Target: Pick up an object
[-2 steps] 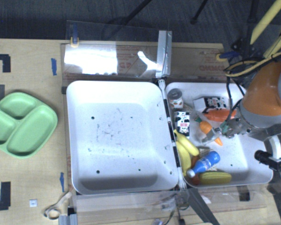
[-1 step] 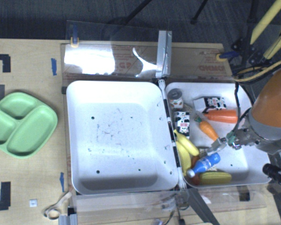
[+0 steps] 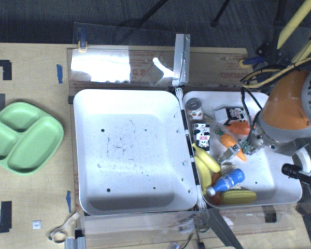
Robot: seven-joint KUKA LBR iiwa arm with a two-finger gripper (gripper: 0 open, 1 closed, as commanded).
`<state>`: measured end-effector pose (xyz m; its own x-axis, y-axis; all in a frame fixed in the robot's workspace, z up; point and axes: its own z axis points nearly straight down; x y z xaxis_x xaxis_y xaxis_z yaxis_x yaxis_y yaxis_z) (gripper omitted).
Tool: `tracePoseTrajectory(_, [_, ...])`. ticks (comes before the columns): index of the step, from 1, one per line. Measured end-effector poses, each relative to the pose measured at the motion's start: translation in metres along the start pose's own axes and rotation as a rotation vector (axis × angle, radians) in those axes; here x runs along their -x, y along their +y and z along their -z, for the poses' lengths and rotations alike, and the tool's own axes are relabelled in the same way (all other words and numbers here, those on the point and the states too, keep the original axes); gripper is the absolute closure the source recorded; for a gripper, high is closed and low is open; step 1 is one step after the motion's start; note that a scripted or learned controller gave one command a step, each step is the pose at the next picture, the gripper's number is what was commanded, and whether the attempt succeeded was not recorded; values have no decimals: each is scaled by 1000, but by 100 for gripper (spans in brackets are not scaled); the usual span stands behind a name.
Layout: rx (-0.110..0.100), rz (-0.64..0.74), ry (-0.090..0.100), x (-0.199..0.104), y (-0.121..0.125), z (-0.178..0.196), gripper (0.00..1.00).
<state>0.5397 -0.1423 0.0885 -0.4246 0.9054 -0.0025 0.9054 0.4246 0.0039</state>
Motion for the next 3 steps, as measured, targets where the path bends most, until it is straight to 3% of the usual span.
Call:
tracePoseTrajectory(1, [4, -3, -2, 1, 1, 10, 100])
tracePoseTrajectory(2, [1, 95, 1, 24, -27, -2, 100])
tracePoseTrajectory(3, [-1, 42, 0, 17, 10, 153, 100])
